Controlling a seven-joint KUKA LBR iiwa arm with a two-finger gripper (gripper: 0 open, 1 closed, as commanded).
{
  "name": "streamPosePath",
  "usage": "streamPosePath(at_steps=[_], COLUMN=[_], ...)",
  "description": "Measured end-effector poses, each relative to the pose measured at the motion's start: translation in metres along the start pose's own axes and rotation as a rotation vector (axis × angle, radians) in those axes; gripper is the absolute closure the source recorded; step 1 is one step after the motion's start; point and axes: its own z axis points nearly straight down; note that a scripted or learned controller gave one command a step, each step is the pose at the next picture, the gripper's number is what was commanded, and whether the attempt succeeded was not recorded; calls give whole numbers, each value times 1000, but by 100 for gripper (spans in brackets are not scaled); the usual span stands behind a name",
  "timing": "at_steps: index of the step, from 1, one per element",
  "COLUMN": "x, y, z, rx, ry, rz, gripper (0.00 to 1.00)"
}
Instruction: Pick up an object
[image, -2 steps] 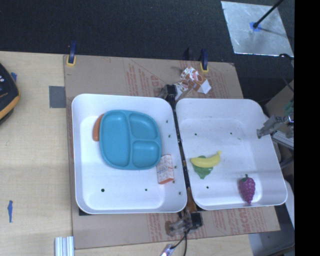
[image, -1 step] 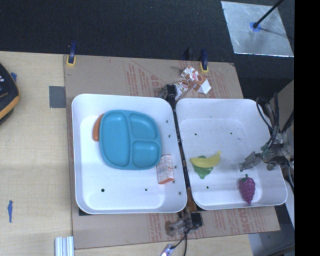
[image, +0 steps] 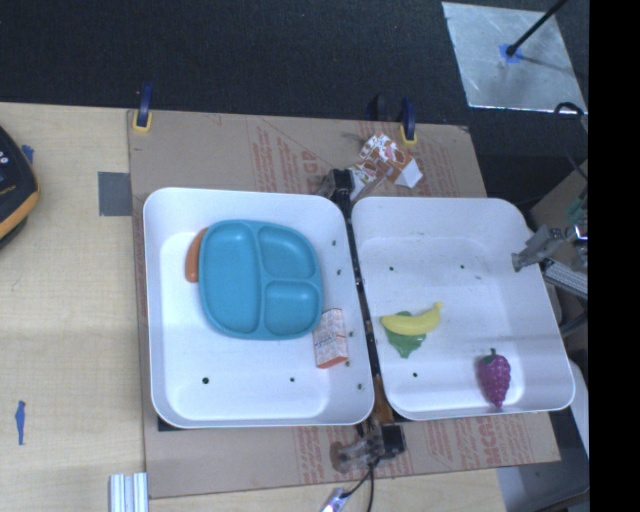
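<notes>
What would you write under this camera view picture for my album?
Two white bins: blue plate in the left, toy banana and purple grapes in the right, end effector at the right edge.

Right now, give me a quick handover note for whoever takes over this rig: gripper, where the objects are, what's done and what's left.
Gripper: at the right bin's right edge, above its rim, nothing between its fingers as far as the view shows; open or shut can't be told.
Right bin: yellow banana lying on a green leaf piece near the left wall; purple grapes toward the front right corner.
Left bin: blue divided plate with an orange item tucked under its left edge; small printed packet at the right wall.
Done: nothing picked yet.
Left: descend, grasp one object, lift.
</notes>
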Motion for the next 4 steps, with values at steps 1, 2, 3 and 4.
streamPosePath(at_steps=[1, 2, 3, 4], x=[70, -1, -1, -2], y=[39, 3, 4, 4], z=[131, 130, 120, 110], rx=[4, 2, 3, 5], ry=[1, 1, 1, 1], rz=[-2, 1, -1, -2], gripper=[0, 0, 100, 100])
